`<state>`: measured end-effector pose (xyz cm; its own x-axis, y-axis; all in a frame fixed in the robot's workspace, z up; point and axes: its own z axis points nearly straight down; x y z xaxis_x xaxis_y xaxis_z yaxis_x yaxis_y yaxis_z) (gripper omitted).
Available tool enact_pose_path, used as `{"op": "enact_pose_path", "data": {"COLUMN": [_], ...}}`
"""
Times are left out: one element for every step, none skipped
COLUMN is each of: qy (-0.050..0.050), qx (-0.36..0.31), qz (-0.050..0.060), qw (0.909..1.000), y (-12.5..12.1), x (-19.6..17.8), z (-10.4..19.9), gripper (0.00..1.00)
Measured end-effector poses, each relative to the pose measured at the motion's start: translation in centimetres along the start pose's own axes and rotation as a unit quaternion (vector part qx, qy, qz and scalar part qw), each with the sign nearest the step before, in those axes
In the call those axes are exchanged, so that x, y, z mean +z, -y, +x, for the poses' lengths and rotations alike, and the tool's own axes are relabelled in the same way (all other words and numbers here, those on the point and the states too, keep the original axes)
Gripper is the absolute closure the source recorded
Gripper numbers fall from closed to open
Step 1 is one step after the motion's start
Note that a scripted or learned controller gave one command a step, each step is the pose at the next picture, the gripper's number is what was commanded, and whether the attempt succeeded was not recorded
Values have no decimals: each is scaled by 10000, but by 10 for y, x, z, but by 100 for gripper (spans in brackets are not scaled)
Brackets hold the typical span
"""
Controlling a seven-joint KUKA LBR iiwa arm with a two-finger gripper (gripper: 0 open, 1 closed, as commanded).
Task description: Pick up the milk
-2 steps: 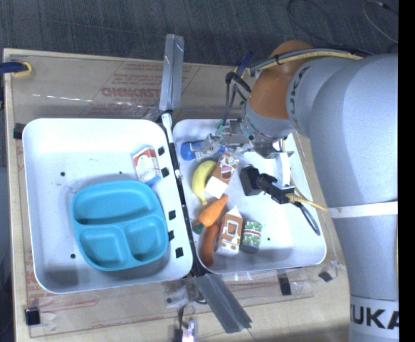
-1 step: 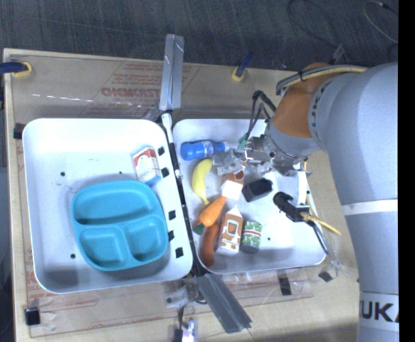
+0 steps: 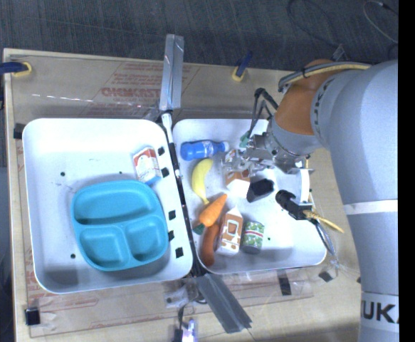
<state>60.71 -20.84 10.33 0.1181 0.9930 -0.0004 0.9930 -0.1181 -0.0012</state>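
Hand was poised in right bin, its opening not discernible; milk, below-left of it beside carrot, judged best approached squarely from above.

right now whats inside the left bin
A blue divided tray lies flat in the left bin, and a small red-and-white carton sits beside the tray's far right corner. Whatever lies under the tray is covered.
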Motion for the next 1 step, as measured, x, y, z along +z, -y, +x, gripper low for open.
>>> {"op": "enact_pose_path", "data": {"qy": [-5], "qx": [267], "qz": [6], "qw": [9996], "y": [-17], "x": [-95], "z": [41], "gripper": [100]}}
